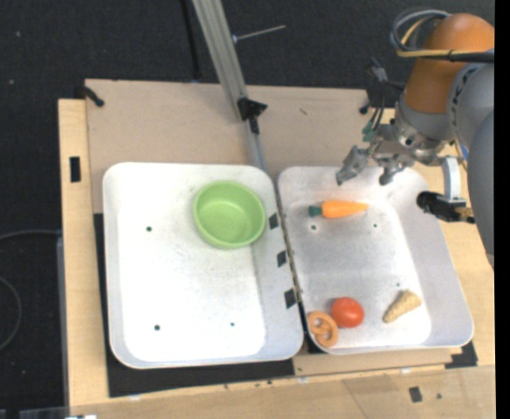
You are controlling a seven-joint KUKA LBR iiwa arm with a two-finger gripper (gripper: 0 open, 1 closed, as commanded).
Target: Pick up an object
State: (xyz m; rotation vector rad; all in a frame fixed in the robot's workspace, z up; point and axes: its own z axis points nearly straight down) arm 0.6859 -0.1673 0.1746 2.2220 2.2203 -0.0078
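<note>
In the right bin lies an orange carrot near the far edge. A red tomato, a pretzel-like ring and a tan wedge lie near its front edge. A green bowl sits in the left bin. My gripper hangs over the far edge of the right bin, just above and behind the carrot. Its two fingers are spread apart, with nothing between them.
A slanted metal pole rises behind the bins, its base at the gap between them. The grey arm with its orange band comes in at the upper right. Dark floor surrounds the bench.
</note>
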